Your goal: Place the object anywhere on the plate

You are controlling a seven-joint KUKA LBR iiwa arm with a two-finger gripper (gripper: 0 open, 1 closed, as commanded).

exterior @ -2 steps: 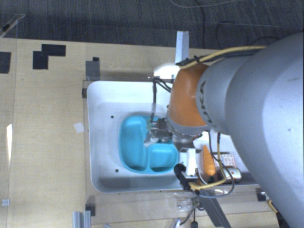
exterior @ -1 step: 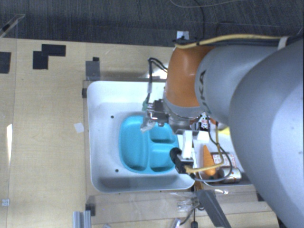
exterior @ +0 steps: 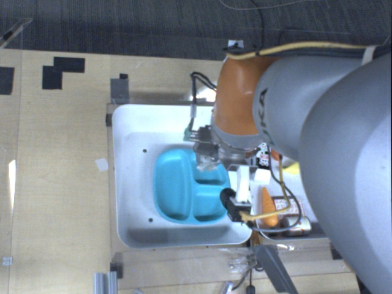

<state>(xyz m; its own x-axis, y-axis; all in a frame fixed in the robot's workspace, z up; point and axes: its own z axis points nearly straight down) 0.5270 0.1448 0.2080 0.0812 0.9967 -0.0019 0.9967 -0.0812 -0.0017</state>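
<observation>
Looming nearest at the right: grey arm [exterior: 331, 133], bulky enough to cover most of the right bin [exterior: 306, 230], with orange band [exterior: 236, 97] just above the wrist. Below that band, gripper [exterior: 208, 158] hanging over the upper right compartment of the blue divided plate [exterior: 177, 185]; open or shut cannot be told from this slant, and nothing seen held. Cannot tell either whether touching the plate or just above it. Orange carrot-like object [exterior: 266, 204] lying in the right bin, close beside the wall shared with the left bin [exterior: 125, 164], apart from the plate and partly tangled among wires and small white pieces. Plate set toward the right side of the left bin, with bare white floor to its left, above and below. Pale wooden bench [exterior: 55, 195] all round, with black square marks [exterior: 61, 69] near its far edge. Beyond, dark carpet [exterior: 122, 11] with a thin cable [exterior: 288, 3] looping across.
</observation>
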